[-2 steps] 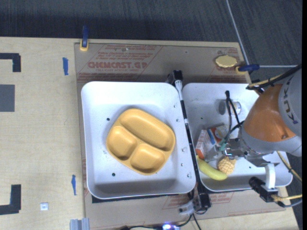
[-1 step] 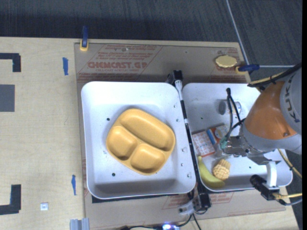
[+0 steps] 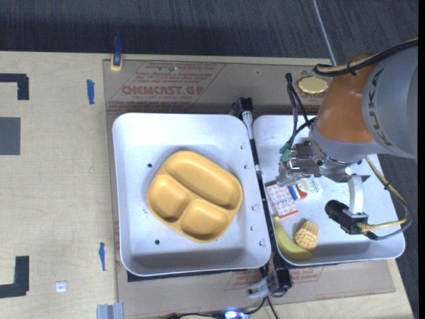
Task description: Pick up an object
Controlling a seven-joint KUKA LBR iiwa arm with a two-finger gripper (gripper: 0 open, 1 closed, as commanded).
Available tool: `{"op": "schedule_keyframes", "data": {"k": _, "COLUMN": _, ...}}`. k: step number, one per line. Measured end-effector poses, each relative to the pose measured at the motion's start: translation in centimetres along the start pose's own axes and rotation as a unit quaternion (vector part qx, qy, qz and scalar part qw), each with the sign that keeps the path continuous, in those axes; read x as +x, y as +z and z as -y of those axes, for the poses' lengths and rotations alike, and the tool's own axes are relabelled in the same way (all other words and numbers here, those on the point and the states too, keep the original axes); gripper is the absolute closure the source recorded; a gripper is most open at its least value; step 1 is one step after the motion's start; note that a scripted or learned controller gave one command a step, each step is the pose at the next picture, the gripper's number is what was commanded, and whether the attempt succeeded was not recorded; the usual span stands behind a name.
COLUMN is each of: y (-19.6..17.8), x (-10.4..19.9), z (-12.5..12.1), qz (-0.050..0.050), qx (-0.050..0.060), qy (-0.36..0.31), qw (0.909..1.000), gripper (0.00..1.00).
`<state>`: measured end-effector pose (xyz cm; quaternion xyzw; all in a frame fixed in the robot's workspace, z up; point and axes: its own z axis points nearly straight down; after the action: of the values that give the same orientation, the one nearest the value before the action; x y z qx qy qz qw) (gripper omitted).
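Two bins [image 3: 126,198]: yellow tray [image 3: 193,195]; banana [image 3: 287,243], corn [image 3: 306,233].

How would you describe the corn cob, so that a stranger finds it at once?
Look at the right bin, the one under the grey arm. Near its front edge lies a banana, and the corn cob sits against it. It is short, stubby and bumpy with kernels, while the banana is smooth and curved.
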<state>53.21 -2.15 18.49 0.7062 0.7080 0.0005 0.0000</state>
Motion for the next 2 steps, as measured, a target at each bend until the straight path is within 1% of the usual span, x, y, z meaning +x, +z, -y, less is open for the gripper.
{"op": "schedule_keyframes", "data": {"k": 1, "y": 0.0, "x": 0.0, "z": 0.0, "qz": 0.000, "qx": 0.000, "qy": 0.000, "qw": 1.0000, "gripper": 0.00}}
{"op": "schedule_keyframes", "data": {"k": 2, "y": 9.4, "x": -7.6, "z": -0.3, "qz": 0.000, "qx": -0.005, "qy": 0.000, "qw": 1.0000, "gripper": 0.00}}
